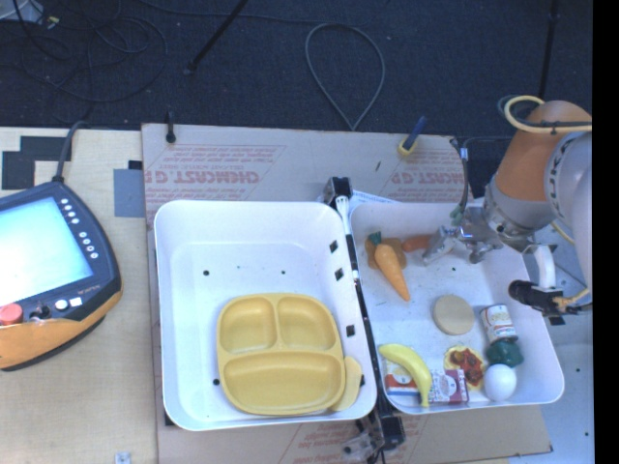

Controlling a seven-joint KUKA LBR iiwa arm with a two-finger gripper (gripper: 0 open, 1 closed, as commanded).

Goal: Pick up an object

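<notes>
My gripper (456,249) hangs low over the far part of the right bin (551,380), open, with nothing between its fingers. Just to its left lies a small orange-red piece (416,244), and beyond that a carrot (390,267) points toward the bin's middle. A round beige disc (452,314) lies in front of the gripper. Along the near side sit a banana (406,365), a small carton (447,388), a red and yellow packet (465,362), a white egg (499,382) and a small can with a green base (500,330).
The left bin (184,259) holds a yellow divided plate (280,351). A black divider strip (350,288) runs between the bins. The arm's orange band (538,158) rises at the right. A teach pendant (48,269) lies on the far left.
</notes>
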